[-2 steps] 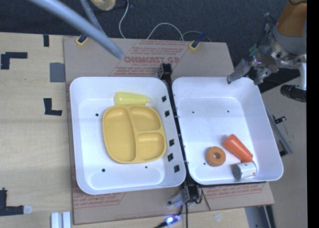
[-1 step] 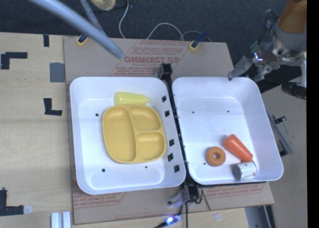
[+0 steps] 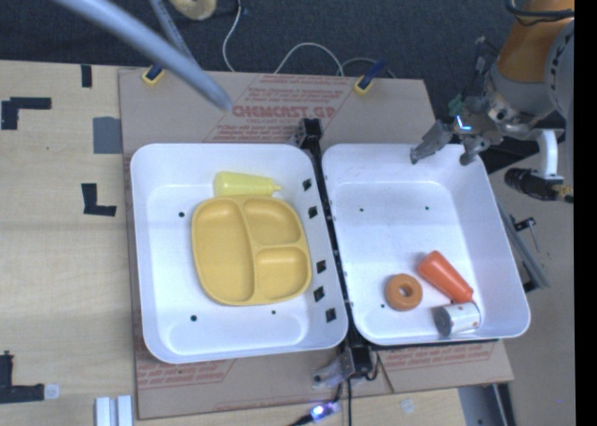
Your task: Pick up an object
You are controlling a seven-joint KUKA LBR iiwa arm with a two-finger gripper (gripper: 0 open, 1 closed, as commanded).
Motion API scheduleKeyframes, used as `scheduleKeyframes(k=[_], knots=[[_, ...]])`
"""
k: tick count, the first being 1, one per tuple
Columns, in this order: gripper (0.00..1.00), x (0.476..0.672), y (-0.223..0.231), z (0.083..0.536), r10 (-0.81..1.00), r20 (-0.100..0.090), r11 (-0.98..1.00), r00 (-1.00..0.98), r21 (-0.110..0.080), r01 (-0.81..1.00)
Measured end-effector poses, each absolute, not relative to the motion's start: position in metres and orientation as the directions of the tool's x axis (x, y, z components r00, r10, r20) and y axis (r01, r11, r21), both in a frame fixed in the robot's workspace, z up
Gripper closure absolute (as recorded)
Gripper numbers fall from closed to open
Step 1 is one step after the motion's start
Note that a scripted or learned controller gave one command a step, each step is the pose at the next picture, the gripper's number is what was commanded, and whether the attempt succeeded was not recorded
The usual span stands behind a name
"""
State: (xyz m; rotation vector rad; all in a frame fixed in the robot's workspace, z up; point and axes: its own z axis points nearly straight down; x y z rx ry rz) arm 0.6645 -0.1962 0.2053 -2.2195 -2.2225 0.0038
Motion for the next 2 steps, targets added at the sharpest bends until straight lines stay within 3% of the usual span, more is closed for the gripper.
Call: scheduleKeyframes(k=[2], knots=[[0.00,0.664,-0.195,0.119,1.000,-0.001,0.002,-0.002,-0.003,1.000]])
